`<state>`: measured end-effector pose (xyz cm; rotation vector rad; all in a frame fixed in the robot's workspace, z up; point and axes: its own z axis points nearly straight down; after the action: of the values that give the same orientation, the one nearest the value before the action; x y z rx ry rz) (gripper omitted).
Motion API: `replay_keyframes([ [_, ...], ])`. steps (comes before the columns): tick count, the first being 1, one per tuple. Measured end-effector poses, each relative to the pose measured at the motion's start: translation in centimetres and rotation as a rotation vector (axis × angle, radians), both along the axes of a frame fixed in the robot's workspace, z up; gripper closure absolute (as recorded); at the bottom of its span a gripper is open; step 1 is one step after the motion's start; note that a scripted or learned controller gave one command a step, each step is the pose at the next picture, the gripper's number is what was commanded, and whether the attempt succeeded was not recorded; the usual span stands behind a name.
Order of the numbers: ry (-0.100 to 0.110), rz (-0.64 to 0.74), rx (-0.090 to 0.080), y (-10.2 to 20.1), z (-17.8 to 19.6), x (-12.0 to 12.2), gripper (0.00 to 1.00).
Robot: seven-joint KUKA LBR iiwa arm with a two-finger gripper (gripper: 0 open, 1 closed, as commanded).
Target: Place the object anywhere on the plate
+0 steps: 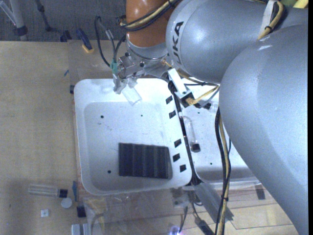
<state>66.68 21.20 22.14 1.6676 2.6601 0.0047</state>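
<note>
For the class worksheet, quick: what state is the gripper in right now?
Gripper: at the left bin's far rim; open or closed cannot be told.

Black ribbed plate (144,160) in white bin (88,131); grey, orange-banded arm (220,38).

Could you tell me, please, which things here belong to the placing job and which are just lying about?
Belongs to the job:
- end effector, over the left bin's far edge
- dark ridged plate on that bin's floor

Just lying about:
- right bin, mostly hidden under the arm
- small parts on the bench
- cables behind the bins
</note>
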Motion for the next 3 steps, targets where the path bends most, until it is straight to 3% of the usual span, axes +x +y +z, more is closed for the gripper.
replay_keyframes([
  [1, 0.002, -0.471, 0.0, -3.0, 5.8, 0.0, 1.0],
  [2, 0.009, -0.875, -0.003, -0.4, 0.5, -0.1, 1.0],
  [3, 0.008, -0.689, -0.002, -3.9, 0.3, -0.1, 1.0],
])
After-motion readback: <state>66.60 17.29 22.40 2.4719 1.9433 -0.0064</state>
